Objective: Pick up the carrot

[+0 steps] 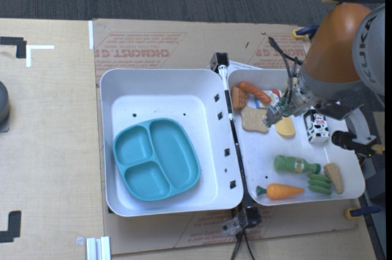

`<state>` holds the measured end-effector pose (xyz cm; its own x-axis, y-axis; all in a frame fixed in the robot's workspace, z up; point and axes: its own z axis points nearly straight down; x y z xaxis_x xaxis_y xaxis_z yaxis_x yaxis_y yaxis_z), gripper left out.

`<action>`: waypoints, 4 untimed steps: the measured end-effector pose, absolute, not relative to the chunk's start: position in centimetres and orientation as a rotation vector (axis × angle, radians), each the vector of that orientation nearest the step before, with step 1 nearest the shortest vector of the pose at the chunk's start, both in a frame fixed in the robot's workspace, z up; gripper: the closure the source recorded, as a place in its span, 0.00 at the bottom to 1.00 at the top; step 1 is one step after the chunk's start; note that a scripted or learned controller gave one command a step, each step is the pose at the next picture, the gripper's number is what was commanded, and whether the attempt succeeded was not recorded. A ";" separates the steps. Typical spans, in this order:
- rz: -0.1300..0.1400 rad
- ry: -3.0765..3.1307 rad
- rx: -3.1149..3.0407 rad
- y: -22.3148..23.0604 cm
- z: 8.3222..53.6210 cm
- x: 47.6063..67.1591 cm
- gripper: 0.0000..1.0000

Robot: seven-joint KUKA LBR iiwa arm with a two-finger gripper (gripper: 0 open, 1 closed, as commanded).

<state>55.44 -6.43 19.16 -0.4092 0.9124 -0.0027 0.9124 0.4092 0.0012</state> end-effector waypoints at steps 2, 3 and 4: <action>-0.003 2.476 1.934 -11.8 15.6 48.5 1.00; -0.002 2.475 1.935 -11.8 15.6 48.5 0.00; -0.002 2.515 1.880 -13.9 9.2 53.6 0.00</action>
